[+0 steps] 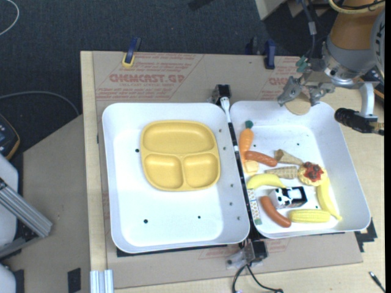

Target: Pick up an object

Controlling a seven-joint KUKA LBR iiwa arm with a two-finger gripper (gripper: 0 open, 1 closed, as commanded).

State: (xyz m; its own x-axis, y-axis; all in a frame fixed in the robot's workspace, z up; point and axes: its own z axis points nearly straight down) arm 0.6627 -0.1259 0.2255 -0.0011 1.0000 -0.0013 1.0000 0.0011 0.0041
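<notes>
My hand (303,94) hung with fingers spread wide, holding nothing; the carrot (245,140) lay below-left of it, pointing lengthwise away.

Hidden and cut-off parts, from my remote seat

The arm (357,17) is cut off by the top and right edges, so I see just its orange band and wrist. A tan disc-like object (299,107) sits partly under the gripper (303,93); I cannot tell whether it is held or merely behind. In the right bin (351,163), the small black-and-white item (289,195) is too small to identify, and the brown-and-red piece (310,172) overlaps its neighbours. The worktop (91,163) front corners are covered by the bins.
</notes>
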